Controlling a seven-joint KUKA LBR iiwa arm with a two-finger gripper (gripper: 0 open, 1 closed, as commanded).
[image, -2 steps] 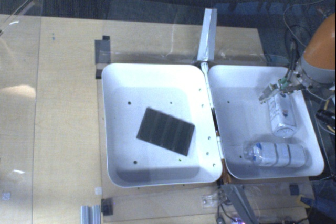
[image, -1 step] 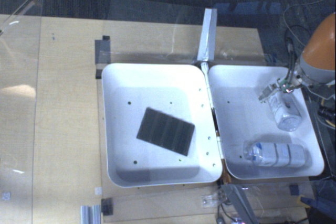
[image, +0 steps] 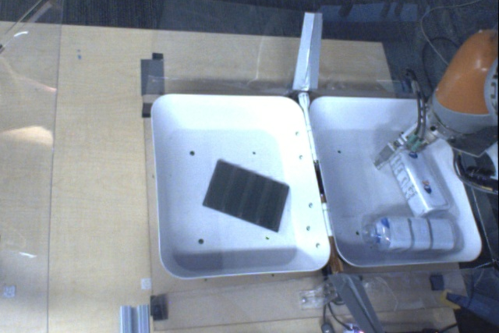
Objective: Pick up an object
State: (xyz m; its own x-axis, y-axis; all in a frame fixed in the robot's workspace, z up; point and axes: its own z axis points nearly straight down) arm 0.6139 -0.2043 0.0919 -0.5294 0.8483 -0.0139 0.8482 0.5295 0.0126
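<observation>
Arm (image: pixel 468 90): mine, reaching in from the right edge, orange band showing above the wrist, over the far right part of the right bin.
Hand (image: pixel 401 146): low over the right bin, near its right wall; small metal parts show at its tip. I cannot tell from this view how it is set, nor whether anything sits in it.
Right bin (image: pixel 343 129): white, shallow, on the counter (image: pixel 93 168), its left wall just beside the left bin.
Box (image: pixel 417 182): small, white with print, lying tilted in the right bin, its upper end right under my hand; whether they touch I cannot tell.
Bottle (image: pixel 409 232): clear plastic, lying on its side along the near wall of the right bin, cap end to the left, just below the box.
Left bin (image: pixel 179 121): white, shallow.
Dark pad (image: pixel 246 195): flat, ribbed, rectangular, lying skewed near the middle of the left bin, well apart from my hand.
</observation>
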